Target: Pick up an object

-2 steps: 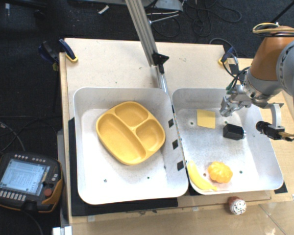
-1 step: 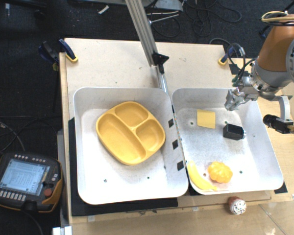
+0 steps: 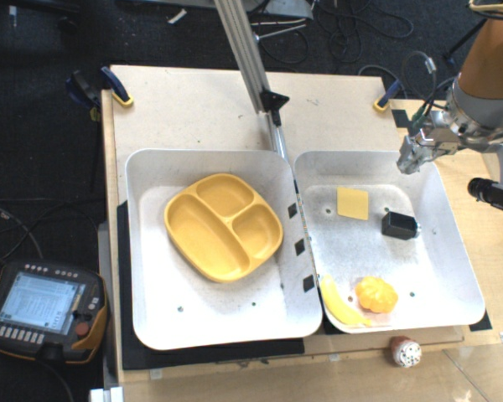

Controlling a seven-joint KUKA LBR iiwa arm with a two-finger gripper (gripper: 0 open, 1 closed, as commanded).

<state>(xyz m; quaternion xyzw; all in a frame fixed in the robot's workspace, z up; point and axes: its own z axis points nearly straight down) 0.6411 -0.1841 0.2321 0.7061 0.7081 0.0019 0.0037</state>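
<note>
Above the far right corner of the right bin (image 3: 453, 224) I see my gripper (image 3: 409, 159); whether it is apart or together I cannot tell. Below it in this bin lie a yellow square (image 3: 353, 203), a black block (image 3: 399, 225), a yellow lump (image 3: 375, 295) and a banana (image 3: 339, 305).

- A yellow divided plate (image 3: 224, 226) with three compartments lies flat, right side up, in the middle of the left bin (image 3: 142, 182), turned at a slant.
- A flat pale yellow square (image 3: 353, 203) lies near the right bin's (image 3: 453, 241) far edge, about midway along it.
- A small black block (image 3: 399, 225) sits just right of the square, apart from it.
- A lumpy yellow-orange object (image 3: 375, 295) rests near the right bin's front edge.
- A yellow banana (image 3: 339, 303) curves along the right bin's front-left corner, close beside the lumpy object.
</note>
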